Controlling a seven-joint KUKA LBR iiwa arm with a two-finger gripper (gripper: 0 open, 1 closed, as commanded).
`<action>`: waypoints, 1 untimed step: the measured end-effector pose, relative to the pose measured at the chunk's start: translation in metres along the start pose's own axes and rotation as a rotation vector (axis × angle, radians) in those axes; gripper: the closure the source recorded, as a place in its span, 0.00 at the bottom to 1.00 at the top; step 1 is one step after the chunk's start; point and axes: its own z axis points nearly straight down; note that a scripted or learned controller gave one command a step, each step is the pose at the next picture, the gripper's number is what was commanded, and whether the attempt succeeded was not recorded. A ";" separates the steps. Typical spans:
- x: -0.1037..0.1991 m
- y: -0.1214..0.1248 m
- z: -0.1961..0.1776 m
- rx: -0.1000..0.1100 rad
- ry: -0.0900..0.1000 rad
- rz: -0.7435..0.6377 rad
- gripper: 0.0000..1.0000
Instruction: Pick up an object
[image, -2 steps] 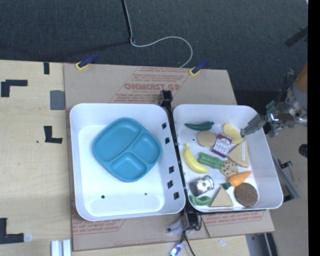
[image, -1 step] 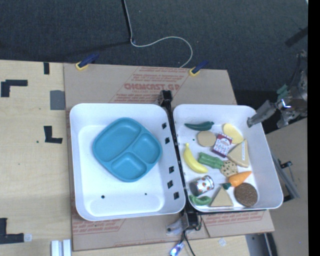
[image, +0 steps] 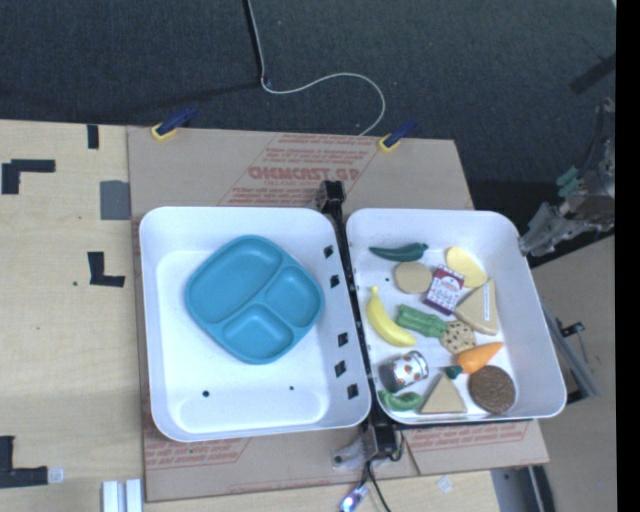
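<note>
A: What sits on the desk (image: 60, 330)?

B: Flat brown cardboard (image: 290, 170) under two shallow, glossy white bins with rounded corners. The left bin (image: 160, 400) carries a smooth blue plastic plate (image: 255, 298), squarish, moulded into three compartments.

A: And the right bin (image: 535, 340)?

B: Toy food, crowded together: a round brown cookie (image: 491, 388), a curved yellow banana (image: 382, 318), a tapered orange carrot (image: 478, 356), a slim green pepper (image: 398, 251) and a small boxy purple carton (image: 443, 290) near the middle.

A: The arm?

B: Metal parts of the pincer (image: 580, 205) show at the right edge, outside the bins; whether it is released or clenched, I cannot tell.
</note>
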 end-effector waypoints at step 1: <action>0.104 -0.006 -0.003 0.001 0.004 -0.008 1.00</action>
